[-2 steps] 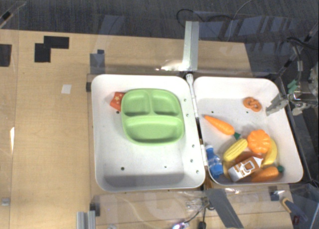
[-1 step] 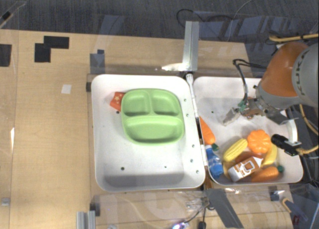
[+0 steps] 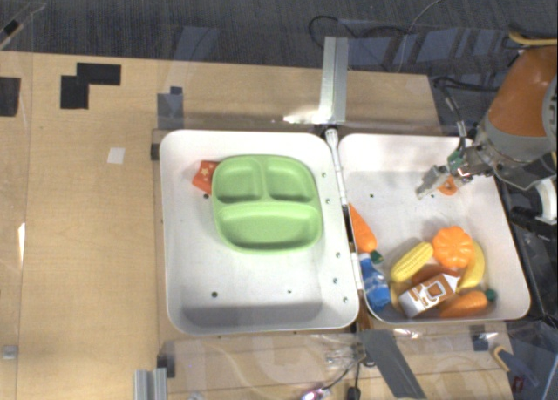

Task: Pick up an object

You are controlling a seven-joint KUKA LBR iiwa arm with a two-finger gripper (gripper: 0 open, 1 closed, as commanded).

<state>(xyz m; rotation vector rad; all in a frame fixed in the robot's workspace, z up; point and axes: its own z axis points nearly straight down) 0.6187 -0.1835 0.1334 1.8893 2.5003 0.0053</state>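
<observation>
Reaching in from the right, the arm (image 3: 523, 102) hangs over the far right part of the right bin (image 3: 397, 159), its gripper (image 3: 446, 177) low above the white floor. The fingers (image 3: 429, 184) point toward the divider between the bins, and something small and orange sits right at them; whether they pinch it or merely stand beside it, I cannot tell, nor whether they are spread or pressed together.

Taking the right bin as the landmark, its near right corner holds a heap of toy food: a pumpkin (image 3: 452, 247) at the top, a corn cob (image 3: 411, 261) touching its left side, a banana (image 3: 475, 267) curving along its right side, a brown box (image 3: 427, 292) just below the corn, and an orange carrot (image 3: 464, 303) beside the box. A blue bottle (image 3: 375, 282) lies along the bin's left wall near the front, with a second carrot (image 3: 362, 229) just behind it against the same wall.

Left of that bin, the other bin (image 3: 187, 241) carries a green divided plate (image 3: 265, 201), with a small red item (image 3: 204, 177) poking out at the plate's far left edge. Both bins rest on the wooden counter (image 3: 78, 241).
</observation>
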